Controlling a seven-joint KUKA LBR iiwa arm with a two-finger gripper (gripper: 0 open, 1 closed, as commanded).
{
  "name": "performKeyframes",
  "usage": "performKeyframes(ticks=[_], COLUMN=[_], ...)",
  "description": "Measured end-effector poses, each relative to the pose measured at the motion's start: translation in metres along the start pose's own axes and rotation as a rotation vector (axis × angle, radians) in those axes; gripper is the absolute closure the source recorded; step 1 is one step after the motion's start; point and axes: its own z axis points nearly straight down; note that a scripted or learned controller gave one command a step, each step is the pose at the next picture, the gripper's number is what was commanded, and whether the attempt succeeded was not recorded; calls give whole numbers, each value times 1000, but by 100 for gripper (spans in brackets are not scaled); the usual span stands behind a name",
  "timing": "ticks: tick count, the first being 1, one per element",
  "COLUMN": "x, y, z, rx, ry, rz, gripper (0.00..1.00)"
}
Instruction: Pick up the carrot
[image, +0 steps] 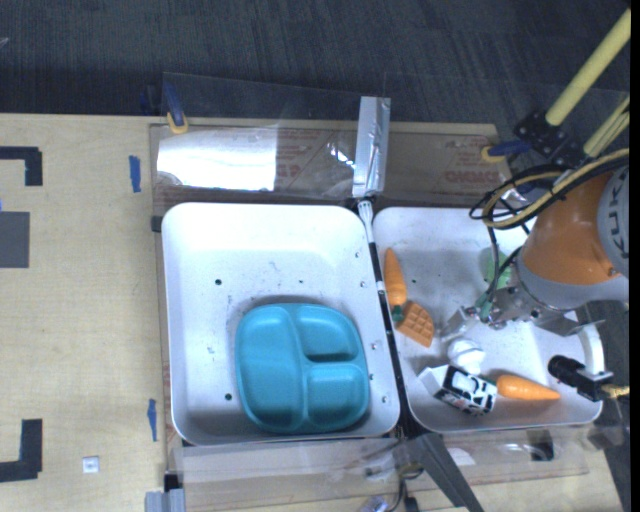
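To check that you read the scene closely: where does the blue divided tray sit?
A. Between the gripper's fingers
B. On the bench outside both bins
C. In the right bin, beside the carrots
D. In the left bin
D: the blue divided tray lies on the floor of the left bin, toward its near edge, while the carrots lie in the right bin.

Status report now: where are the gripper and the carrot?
Gripper low in the right bin, nothing seen held. Carrot near the front wall, apart from it. Black-and-white toy touching the carrot's end.
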Motion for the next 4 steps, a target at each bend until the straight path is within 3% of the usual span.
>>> performKeyframes(ticks=[1, 2, 3, 4], x=[-54, -60, -58, -43], y=[-69, -70, -70, -67], z=[-71, 1, -22, 0], rx=[0, 0, -1, 1], ry=[-2, 2, -1, 0], rz=[-72, -302, -429, -515], gripper=[0, 0, 0, 0])
